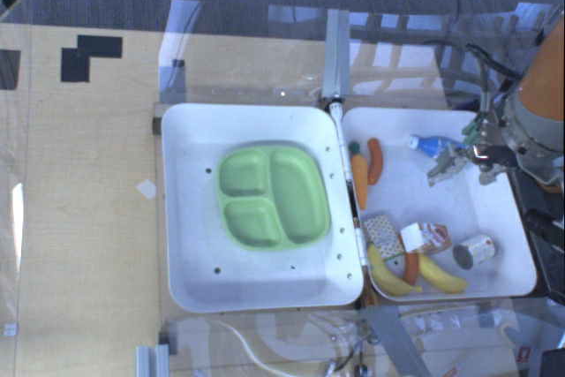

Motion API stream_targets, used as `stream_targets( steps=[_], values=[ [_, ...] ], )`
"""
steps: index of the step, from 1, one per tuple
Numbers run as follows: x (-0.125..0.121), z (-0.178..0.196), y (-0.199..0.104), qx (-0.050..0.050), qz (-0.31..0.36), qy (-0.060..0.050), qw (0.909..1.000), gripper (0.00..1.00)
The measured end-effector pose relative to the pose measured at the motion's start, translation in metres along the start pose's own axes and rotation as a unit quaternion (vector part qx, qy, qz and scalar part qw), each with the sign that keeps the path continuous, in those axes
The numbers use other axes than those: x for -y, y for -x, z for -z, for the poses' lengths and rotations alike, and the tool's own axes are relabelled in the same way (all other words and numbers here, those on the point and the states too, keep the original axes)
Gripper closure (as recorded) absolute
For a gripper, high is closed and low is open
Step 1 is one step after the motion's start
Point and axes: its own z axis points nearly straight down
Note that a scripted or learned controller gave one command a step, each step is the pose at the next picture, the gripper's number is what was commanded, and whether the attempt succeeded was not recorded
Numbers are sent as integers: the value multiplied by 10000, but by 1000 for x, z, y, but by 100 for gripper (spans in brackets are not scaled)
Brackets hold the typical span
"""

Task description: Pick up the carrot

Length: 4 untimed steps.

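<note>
The carrot [358,180] is a short orange root with a green top, lying lengthwise against the left wall of the right bin [503,216]. My gripper [464,172] hangs over the upper right part of that bin, well to the right of the carrot and apart from it. Its fingers [440,171] are spread open with nothing between them. A blue tube [432,144] lies just up and left of the gripper.
A red-orange sausage [375,161] lies right beside the carrot. Two bananas [395,274], a patterned packet [382,231], a small carton [425,237] and a can [475,252] crowd the bin's front. The left bin [190,216] holds a green divided plate [272,196].
</note>
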Motion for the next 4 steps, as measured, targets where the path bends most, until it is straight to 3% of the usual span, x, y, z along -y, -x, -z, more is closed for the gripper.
stream_targets(
  steps=[1,2,3,4],
  values=[
    [-60,-98,-70,-3,-117,-12,9999,0],
    [-33,-193,-9,-8,-1392,33,9903,0],
    [-107,-194,-12,-6,-2497,30,9683,0],
    [-110,-181,-14,-12,-2451,65,9695,100]
  ],
)
